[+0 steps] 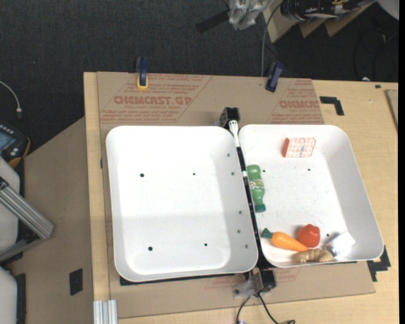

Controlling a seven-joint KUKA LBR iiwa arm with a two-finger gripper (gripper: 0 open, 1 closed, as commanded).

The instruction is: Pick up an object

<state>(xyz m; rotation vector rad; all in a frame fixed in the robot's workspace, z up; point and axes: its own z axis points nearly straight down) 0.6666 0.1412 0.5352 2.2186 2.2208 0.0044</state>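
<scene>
The right bin [354,183] holds several small objects. A green bottle [255,187] lies along its left wall. A pink and white packet [299,147] rests near the back. At the front sit an orange carrot [286,241], a red tomato-like ball [309,235], a tan ginger-like piece [312,255] and a small white item [342,243]. The arm's base and cabling [304,9] sit at the top edge, beyond the bench.
The left bin [126,209] sits beside the right one on a cardboard sheet [158,98]. Blue clamps [142,71] [274,76] hold the sheet at the back. A black clip [229,116] joins the bins at the rear, another [262,279] at the front.
</scene>
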